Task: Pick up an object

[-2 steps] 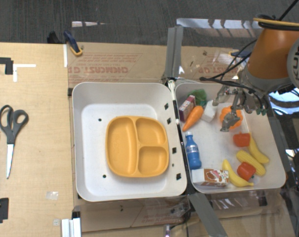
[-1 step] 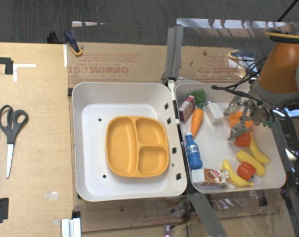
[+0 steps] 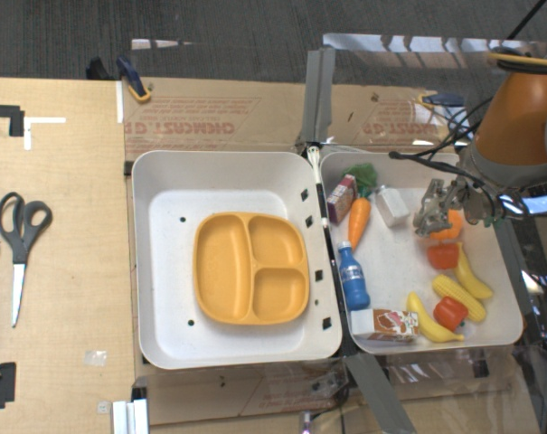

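Arm (image 3: 517,120): enters from the right edge of the view, above the right bin's far right corner; orange band uppermost, grey wrist below it, dark cables looping off to the left.

Gripper (image 3: 433,213): hangs over the far right part of the right bin (image 3: 395,256), metal fingers pointing down and slightly left. The finger spread cannot be told from this angle. Nothing is seen between the fingers. An orange item (image 3: 449,225) lies directly beside and partly behind the tips; contact cannot be judged.

Right bin contents:
- white block (image 3: 392,207), just left of the gripper, near the far wall
- green item (image 3: 363,175), far left corner
- small dark red carton (image 3: 341,198), against the left wall
- carrot (image 3: 358,221), slanted, just beside the carton
- blue bottle (image 3: 352,278), lying along the left wall
- brown snack packet (image 3: 395,324), at the near wall
- red piece (image 3: 443,256), below the gripper
- two bananas (image 3: 473,277), toward the right wall, touching each other
- third banana (image 3: 429,320), curved along the near wall
- red-orange pepper (image 3: 450,311), between that banana and the pair

Left bin (image 3: 160,242): one yellow divided plate (image 3: 251,268) with three compartments, lying flat at the centre.

Bench (image 3: 56,242), left of the bins: scissors (image 3: 21,242) with black handles, blades pointing toward the near edge.
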`<move>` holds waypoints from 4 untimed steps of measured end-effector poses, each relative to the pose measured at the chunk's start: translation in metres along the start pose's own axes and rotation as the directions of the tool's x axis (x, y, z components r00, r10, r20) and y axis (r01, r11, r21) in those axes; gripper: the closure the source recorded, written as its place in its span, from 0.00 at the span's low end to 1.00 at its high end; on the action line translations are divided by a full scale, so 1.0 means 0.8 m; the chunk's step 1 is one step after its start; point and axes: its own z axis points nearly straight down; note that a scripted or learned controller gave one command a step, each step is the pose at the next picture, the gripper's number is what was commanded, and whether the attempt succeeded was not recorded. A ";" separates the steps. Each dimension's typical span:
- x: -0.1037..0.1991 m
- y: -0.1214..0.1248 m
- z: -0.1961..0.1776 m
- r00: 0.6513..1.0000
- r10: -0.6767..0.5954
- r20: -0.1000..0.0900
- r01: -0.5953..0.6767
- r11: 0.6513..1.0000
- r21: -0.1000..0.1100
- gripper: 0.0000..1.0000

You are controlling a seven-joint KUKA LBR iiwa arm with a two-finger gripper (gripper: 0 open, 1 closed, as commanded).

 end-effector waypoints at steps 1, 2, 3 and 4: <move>-0.022 0.105 -0.184 0.981 0.192 -0.005 -0.192 0.981 -0.002 1.00; -0.021 0.104 -0.182 0.981 0.193 -0.008 -0.193 0.981 0.000 0.00; -0.039 0.093 0.015 0.966 0.260 -0.007 -0.260 0.966 0.000 0.00; 0.068 0.040 0.015 0.973 0.231 -0.009 -0.231 0.973 0.000 0.00</move>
